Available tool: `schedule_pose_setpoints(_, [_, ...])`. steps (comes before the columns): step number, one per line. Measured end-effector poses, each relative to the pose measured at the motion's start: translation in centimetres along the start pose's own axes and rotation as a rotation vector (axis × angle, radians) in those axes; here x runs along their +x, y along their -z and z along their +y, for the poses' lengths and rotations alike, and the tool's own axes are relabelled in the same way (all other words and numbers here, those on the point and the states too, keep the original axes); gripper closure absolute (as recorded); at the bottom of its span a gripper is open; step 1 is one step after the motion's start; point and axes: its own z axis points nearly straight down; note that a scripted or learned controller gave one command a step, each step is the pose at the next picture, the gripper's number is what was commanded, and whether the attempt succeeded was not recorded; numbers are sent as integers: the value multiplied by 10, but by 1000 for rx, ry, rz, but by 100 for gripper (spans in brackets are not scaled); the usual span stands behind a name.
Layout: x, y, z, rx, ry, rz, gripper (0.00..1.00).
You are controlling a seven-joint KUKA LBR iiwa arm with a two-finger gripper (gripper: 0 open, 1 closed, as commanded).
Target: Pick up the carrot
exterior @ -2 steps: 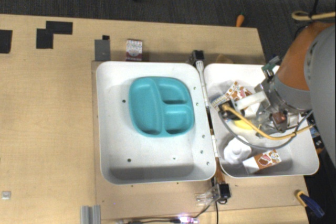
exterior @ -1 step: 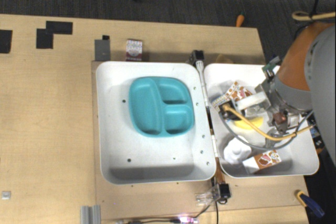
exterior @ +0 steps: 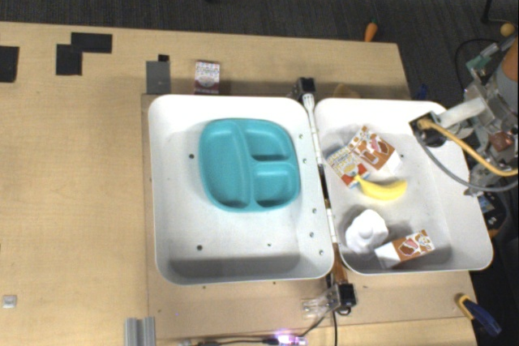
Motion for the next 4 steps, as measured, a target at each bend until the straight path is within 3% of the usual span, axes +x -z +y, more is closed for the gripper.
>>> schedule_pose_setpoints(1, [-24, -81, -15, 9, 36, -11, 0])
schedule_pose_setpoints(2, [-39, -112, 37, 7, 417, -6, 0])
schedule_pose_setpoints(3, [-36, -97, 33, 6, 37, -4, 0])
schedule_pose_setpoints(4, [-37, -98, 33, 6, 38, -5, 0])
